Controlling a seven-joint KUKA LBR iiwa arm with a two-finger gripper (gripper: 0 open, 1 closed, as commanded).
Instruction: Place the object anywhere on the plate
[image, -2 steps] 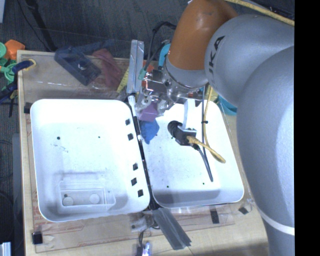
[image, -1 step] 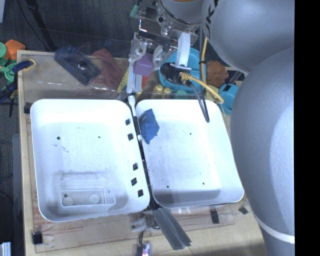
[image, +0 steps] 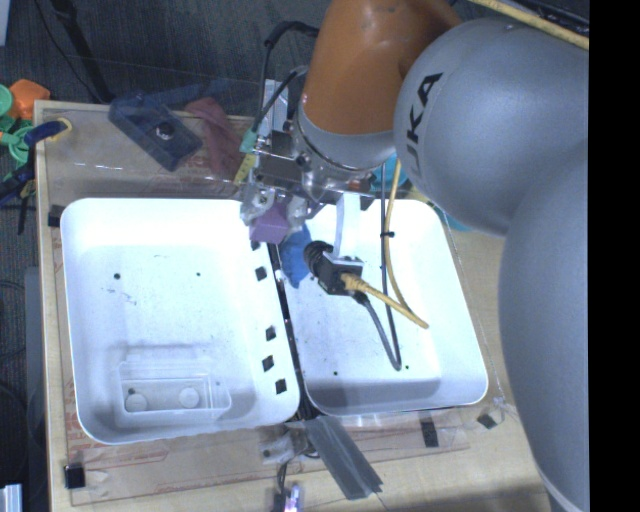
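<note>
My two-finger gripper (image: 268, 218) hangs over the seam between the two shallow white bins (image: 90, 300), pinching a small purple soft object (image: 266, 229); a blue lump (image: 293, 258) sits just below. The clear plastic plate (image: 170, 388) lies well apart, front left. Risk: thin grip, object slips off in transit.

"KA" on grey arm (image: 480, 130)
</note>
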